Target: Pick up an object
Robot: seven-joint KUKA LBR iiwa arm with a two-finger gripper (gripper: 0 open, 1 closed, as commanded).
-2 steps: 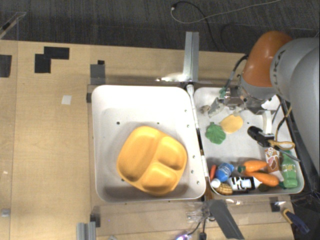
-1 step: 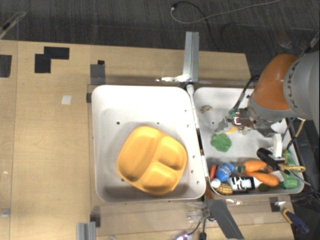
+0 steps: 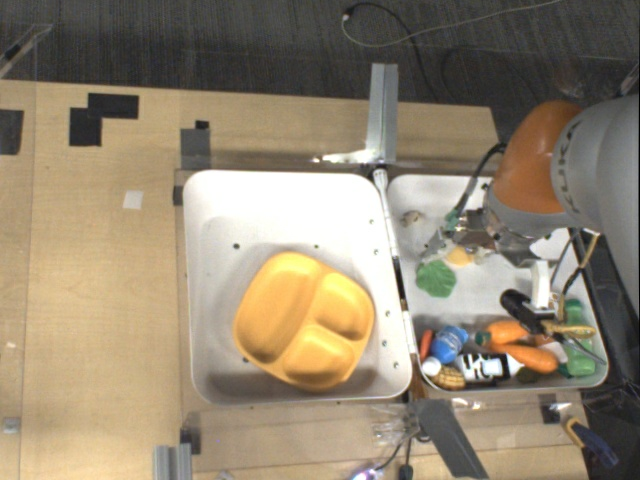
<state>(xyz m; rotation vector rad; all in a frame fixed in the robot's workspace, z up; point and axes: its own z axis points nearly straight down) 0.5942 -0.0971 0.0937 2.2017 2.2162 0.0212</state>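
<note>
The claw (image 3: 462,236) is seen low in the right bin (image 3: 500,293), just above a small green object (image 3: 436,277) — probably light and soft, best taken across its middle — but its opening cannot be told.

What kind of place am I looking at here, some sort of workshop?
Most likely a robotics lab set up for grasping trials. A grey arm reaches over two white bins on a wooden bench: the left bin holds a big yellow object, the right bin a jumble of small toys. A loose cable trails across the floor.
</note>
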